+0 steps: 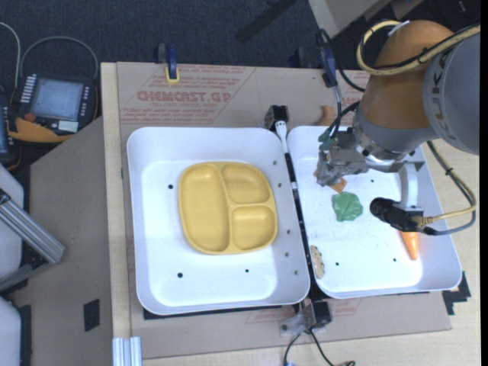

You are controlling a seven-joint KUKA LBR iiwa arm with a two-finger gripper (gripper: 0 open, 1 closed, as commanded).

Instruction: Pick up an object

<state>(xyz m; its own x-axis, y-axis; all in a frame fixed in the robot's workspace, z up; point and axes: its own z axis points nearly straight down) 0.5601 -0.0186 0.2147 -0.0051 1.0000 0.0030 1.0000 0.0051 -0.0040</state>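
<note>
My gripper (332, 172) hangs over the upper left part of the right bin (381, 277), under the grey and orange arm. A small orange piece (339, 183) shows right at its lower edge; whether it is held I cannot tell. Just below and to the right lies a green leafy object (348, 207). An orange carrot-like object (410, 245) lies by the bin's right side. A small tan speckled object (316, 262) rests near the bin's lower left wall.
The left bin (152, 280) holds a yellow divided plate (227, 207) in its middle. A ridge with black clips separates the two bins. A handheld control pendant (53, 101) lies off the bench at the far left.
</note>
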